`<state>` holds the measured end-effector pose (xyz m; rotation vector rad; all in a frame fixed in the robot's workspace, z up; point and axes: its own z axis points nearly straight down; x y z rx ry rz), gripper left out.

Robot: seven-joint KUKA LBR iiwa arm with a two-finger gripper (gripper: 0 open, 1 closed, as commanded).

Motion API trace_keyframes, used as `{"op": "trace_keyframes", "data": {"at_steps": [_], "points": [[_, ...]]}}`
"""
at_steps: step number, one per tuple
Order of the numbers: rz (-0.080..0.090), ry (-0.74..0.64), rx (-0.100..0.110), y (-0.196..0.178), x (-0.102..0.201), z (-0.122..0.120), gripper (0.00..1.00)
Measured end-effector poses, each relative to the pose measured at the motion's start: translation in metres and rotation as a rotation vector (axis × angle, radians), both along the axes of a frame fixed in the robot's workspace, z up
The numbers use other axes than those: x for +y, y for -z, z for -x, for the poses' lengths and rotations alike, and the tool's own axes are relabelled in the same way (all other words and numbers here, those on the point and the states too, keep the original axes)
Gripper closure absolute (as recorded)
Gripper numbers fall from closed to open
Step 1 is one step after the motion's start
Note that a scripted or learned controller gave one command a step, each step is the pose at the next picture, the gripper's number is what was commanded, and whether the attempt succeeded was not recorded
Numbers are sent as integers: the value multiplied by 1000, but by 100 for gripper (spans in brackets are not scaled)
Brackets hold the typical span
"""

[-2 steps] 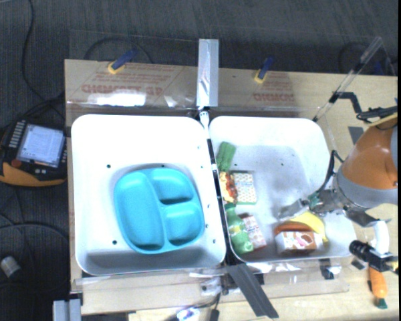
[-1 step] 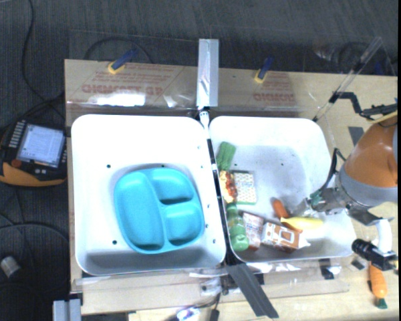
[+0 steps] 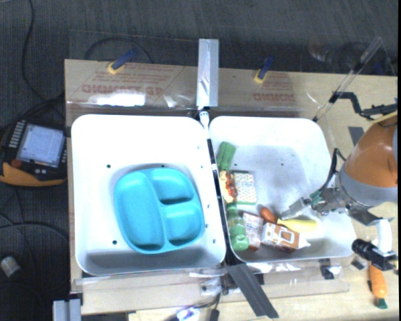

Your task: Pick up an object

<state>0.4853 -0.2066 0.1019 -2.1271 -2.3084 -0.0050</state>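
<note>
Whether the jaws of the gripper (image 3: 299, 209) are open or closed I cannot tell; they sit low in the right bin (image 3: 287, 136), at a yellow banana-like piece (image 3: 306, 223), seemingly lined up for a pick. The candidate objects crowd that bin's left and near side: a green packet (image 3: 225, 154), a printed carton (image 3: 241, 186), an orange box (image 3: 281, 236). Their printing is too small to read. The left bin (image 3: 93, 179) holds a blue divided tray (image 3: 159, 208).
</note>
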Motion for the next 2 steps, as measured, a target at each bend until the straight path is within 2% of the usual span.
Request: {"op": "trace_keyframes", "data": {"at_steps": [1, 2], "points": [[9, 294, -7, 13, 35, -22, 0], [8, 294, 3, -79, 9, -91, 0]]}}
